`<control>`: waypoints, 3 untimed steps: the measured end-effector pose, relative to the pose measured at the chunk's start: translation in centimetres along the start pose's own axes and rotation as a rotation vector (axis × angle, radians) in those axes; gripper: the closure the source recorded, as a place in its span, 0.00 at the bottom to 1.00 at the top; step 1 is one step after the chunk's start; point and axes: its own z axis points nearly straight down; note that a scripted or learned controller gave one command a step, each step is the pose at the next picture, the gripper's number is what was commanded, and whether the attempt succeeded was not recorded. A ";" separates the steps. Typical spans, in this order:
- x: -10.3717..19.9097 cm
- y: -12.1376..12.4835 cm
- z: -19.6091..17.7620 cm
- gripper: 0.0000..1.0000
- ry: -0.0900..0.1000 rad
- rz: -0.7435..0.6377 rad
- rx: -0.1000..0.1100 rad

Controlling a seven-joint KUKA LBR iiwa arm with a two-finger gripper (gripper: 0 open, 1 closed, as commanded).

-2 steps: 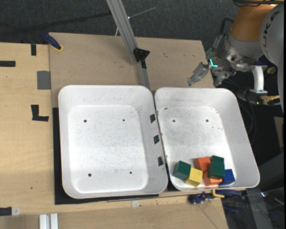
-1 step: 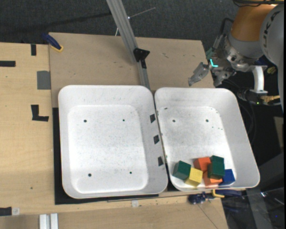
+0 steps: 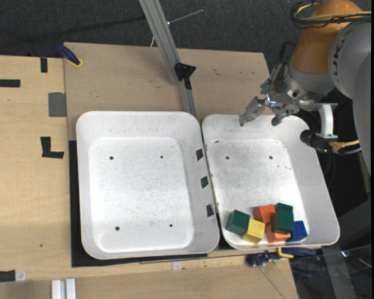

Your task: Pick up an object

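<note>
the gripper (image 3: 262, 115) hangs over the far rim of the right bin (image 3: 315, 179), its two fingers spread wide with nothing between them — one fingertip points toward the bin's far left corner, the other sits nearer the arm (image 3: 327, 39). the blocks lie well apart from it, bunched in the near corner of that same bin: a green block (image 3: 238, 221), a yellow block (image 3: 255, 230), an orange block (image 3: 265, 213), a dark green block (image 3: 284, 217) and a blue block (image 3: 298, 230), all touching or just beside each other. the left bin (image 3: 140, 182) sits alongside — its rim meets the right bin's edge.
</note>
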 end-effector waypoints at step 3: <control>-0.3 0.8 9.4 1.00 0.001 -0.002 -0.005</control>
